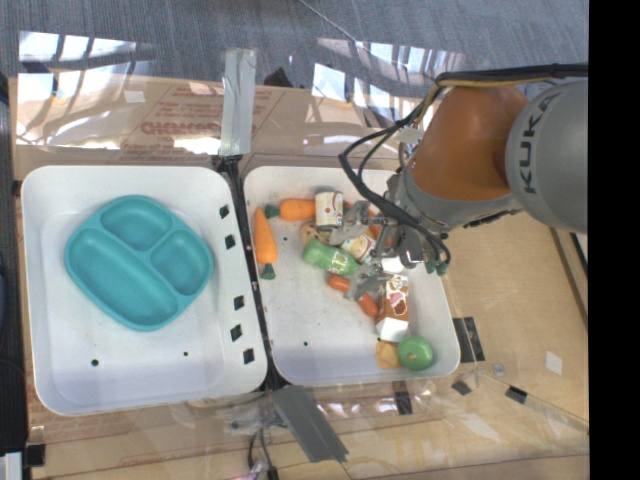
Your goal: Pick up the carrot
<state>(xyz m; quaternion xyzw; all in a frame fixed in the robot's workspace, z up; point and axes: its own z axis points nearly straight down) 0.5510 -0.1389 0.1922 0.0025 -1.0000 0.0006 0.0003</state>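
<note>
A long orange carrot (264, 240) with a green stub end lies along the left wall of the right bin (300, 353). A shorter orange carrot (296, 209) lies near that bin's back edge. My gripper (383, 260) hangs low over the clutter in the right half of the same bin, well to the right of the long carrot. It sits among small packages and orange pieces, and the bulky orange-banded wrist (465, 153) hides much of what lies under it.
The right bin also holds a green bottle (329, 258), a small can (329, 209), small orange pieces (340, 283), a carton (395, 303) and a green apple (416, 352). A teal divided plate (138, 260) lies in the left bin (60, 368).
</note>
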